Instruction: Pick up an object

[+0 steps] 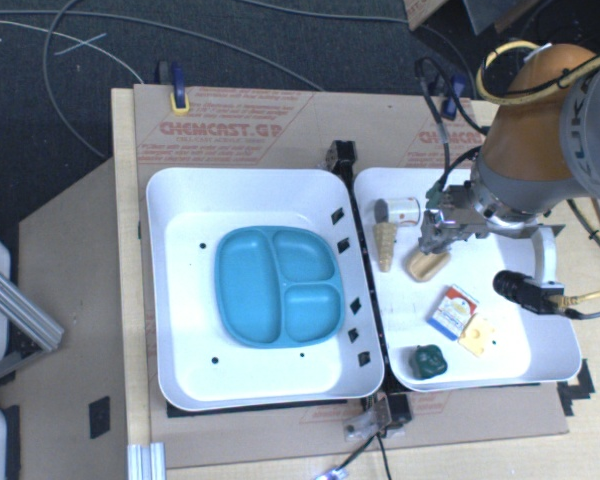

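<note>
The tan, bread-like object [429, 264] is lying in the right-hand white bin [550, 358], toward its upper left, and it is being taken as the likeliest target because the gripper [439, 236] is being held directly above and touching, or nearly touching, its upper end. Whether the object is being gripped cannot be told: the grasping end is being seen from above as a dark cluster, and how far it is spread is not being shown. The step in hand is being judged as the descent onto, or closure on, the object; the next move is thought to call for a firm closure across its narrow width, then a straight lift clear of the bin wall.

Just to its left, a ridged cone-shaped piece [385, 245] is lying beside the bin divider, with a small white item [402, 210] above it. Lower down, a small blue-and-red box [452, 311], a yellow block [476, 337] and a dark green lump [428, 361] are being counted, making six loose things in that bin, one of each.

In the left-hand bin [175, 268], one blue divided plate [279, 285] with three compartments is resting. Both bins are being carried by the surface [130, 268], two in all.
</note>
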Available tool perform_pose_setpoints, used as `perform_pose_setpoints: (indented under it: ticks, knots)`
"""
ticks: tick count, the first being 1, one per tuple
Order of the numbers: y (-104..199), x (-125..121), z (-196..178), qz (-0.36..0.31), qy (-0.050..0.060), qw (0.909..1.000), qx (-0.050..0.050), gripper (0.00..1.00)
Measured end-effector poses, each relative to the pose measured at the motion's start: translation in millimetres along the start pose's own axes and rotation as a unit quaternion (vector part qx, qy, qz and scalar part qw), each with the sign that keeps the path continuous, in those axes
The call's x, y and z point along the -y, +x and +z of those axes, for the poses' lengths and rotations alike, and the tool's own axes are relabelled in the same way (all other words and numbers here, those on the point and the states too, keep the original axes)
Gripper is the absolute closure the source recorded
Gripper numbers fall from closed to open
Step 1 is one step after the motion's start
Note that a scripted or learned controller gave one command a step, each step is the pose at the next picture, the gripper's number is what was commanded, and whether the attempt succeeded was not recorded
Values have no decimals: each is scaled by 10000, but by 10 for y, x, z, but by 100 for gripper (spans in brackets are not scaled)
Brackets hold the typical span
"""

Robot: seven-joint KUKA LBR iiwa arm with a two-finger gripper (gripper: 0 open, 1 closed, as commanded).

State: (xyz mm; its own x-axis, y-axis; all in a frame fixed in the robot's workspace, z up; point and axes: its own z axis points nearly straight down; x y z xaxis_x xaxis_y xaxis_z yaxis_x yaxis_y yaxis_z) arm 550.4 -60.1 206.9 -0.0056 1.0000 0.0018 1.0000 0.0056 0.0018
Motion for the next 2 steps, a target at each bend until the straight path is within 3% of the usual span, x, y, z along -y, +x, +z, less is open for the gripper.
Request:
perform_pose_setpoints:
  ticks: [2]
  knots:
    - [1001, -259, -254, -3, -4, 10000, -3, 100]
